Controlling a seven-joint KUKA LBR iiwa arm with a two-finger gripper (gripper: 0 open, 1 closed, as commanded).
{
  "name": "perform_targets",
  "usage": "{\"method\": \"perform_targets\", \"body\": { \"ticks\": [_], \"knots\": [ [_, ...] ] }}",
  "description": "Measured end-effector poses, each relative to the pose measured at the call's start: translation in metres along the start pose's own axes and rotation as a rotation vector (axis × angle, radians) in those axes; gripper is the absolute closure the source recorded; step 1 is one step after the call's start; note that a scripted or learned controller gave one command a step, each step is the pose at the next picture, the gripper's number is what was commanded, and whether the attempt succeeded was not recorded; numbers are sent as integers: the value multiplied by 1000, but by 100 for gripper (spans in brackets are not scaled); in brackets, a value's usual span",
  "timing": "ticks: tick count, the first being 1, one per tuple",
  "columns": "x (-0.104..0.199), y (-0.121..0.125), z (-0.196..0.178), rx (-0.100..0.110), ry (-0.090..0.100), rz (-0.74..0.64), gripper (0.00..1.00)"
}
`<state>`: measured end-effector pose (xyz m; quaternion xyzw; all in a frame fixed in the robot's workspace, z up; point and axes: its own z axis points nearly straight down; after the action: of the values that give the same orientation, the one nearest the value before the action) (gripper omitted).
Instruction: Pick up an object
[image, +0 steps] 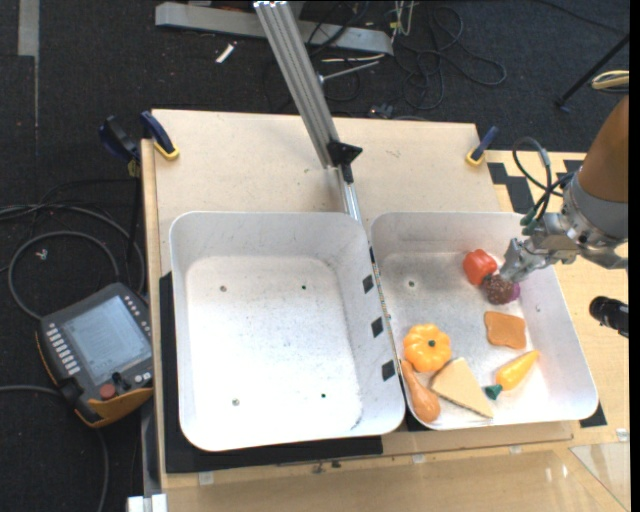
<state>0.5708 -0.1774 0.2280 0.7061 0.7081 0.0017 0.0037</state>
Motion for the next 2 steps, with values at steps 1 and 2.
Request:
{"method": "perform_targets", "body": {
  "ticks": [1, 2],
  "knots": [
    [0, 2, -53, 1, 0, -1, 100],
    [49, 12, -56, 5, 3, -4, 100]
  ]
}}
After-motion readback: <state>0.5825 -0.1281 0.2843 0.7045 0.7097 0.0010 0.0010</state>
